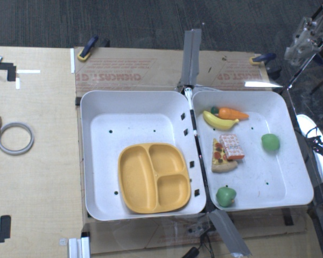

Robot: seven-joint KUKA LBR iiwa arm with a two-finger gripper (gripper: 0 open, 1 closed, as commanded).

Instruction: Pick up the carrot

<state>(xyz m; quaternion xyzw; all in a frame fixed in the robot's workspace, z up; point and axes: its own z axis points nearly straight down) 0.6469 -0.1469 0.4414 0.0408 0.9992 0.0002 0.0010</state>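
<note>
Where it tapers, smooth orange carrot (pixel 232 113)

Two shallow white bins side by side, left bin (pixel 97 144) holding a yellow three-compartment plastic plate (pixel 153 177), right bin (pixel 290 160) with an orange carrot (pixel 232 113) touching a yellow banana (pixel 219 121) at the far side, pizza slice toy (pixel 222 157), small red-and-white box (pixel 232 147), green ball (pixel 270 142), green round vegetable (pixel 225 196) near front

Dark grey carpet floor (pixel 124 9) behind; light wood bench (pixel 37 198); cardboard sheet (pixel 134 71) under bins.
</note>
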